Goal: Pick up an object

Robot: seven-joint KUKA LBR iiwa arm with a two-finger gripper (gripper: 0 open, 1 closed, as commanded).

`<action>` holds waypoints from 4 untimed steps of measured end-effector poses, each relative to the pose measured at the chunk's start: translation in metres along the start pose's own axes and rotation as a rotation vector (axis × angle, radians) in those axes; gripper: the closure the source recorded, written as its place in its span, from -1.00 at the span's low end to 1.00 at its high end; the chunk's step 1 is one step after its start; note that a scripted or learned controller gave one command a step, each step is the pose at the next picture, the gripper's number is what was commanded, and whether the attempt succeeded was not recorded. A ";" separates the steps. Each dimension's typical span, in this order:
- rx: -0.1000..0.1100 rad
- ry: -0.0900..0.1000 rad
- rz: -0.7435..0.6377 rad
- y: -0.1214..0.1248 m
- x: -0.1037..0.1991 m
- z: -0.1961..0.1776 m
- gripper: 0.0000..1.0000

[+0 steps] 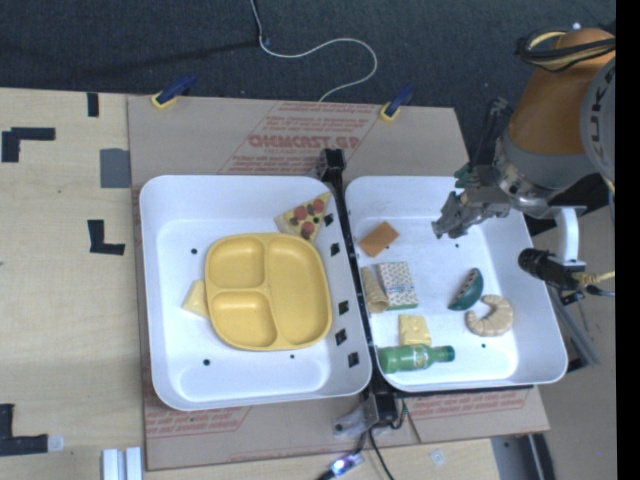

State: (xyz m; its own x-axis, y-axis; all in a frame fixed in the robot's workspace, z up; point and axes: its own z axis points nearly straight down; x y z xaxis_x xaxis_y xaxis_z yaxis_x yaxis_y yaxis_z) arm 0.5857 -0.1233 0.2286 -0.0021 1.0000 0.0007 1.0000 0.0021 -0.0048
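My gripper point(447, 226) hangs over the upper right part of the right bin point(520, 268), fingers pointing down-left, with nothing seen between them. Below it in that bin lie an orange block point(378, 238), a patterned packet point(397, 283) beside a tan roll point(374, 290), a yellow block point(414, 329), a green bottle point(416, 357) on its side, a dark teal wedge point(467, 289) and a tan croissant-like piece point(490, 315). The gripper is to the right of the orange block and above the teal wedge.
The left bin point(170, 268) holds a yellow divided plate point(268, 291), a pizza slice point(306, 217) at its upper right and a yellow wedge point(194, 297) at its left. A black divider point(345, 268) runs between the bins. A white cable point(320, 53) lies behind.
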 end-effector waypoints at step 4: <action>-0.001 -0.001 0.001 -0.091 0.101 0.004 1.00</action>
State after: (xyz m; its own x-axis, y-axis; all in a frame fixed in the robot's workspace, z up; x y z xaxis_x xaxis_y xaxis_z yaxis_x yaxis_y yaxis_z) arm 0.4949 -0.0227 0.2250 -0.0011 1.0000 -0.0003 1.0000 0.0011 -0.0041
